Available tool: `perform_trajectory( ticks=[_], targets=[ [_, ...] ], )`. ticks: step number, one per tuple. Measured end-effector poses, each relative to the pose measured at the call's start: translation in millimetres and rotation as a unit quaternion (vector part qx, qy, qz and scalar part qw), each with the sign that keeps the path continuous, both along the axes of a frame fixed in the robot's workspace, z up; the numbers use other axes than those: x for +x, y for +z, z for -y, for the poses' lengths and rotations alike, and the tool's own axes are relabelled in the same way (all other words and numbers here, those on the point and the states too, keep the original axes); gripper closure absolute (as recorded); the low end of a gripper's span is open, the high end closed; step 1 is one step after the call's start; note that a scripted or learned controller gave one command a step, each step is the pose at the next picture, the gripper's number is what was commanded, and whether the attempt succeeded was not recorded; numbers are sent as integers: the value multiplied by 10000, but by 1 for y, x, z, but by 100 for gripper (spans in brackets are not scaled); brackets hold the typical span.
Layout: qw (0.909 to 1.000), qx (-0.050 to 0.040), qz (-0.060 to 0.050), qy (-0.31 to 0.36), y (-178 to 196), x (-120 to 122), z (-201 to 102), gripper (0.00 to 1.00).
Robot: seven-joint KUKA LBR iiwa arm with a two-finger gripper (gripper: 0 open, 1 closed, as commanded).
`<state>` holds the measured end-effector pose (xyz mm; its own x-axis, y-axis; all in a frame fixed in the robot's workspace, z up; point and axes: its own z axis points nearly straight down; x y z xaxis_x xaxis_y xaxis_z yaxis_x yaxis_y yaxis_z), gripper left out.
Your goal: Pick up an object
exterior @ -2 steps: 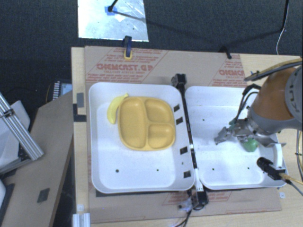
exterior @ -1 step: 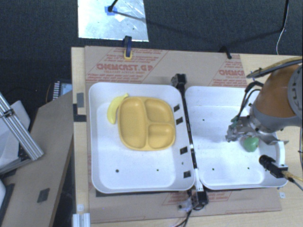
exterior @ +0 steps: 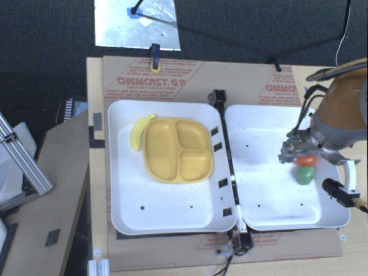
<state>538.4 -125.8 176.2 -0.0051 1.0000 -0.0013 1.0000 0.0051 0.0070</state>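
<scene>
End effector (exterior: 292, 153) low over the right bin (exterior: 264, 203); grasp state cannot be told.

The grey arm (exterior: 344, 111) with its orange band reaches in over the counter's (exterior: 94, 96) right edge, and the end effector sits above the right half of the right bin. A small red object (exterior: 307, 160) lies just beside it on the side toward the right edge, partly under the wrist, and contact cannot be confirmed. A green object (exterior: 304, 175) lies in the same bin, touching or nearly touching the red one on the side toward the front edge. Nothing is seen gripped. In the left bin (exterior: 123, 214), toward the counter's left edge, a yellow divided plate (exterior: 175, 149) lies flat, with a banana (exterior: 138, 132) against its rear-left rim.
</scene>
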Motion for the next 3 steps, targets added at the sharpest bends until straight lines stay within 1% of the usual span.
perform_trajectory(
  ticks=[1,2,3],
  targets=[
    [10000,0,-8,-4,45,2,0,100],
    [10000,10,-20,20,43,10,-48,100],
    [10000,12,-18,25,49,21,-102,100]
  ],
)
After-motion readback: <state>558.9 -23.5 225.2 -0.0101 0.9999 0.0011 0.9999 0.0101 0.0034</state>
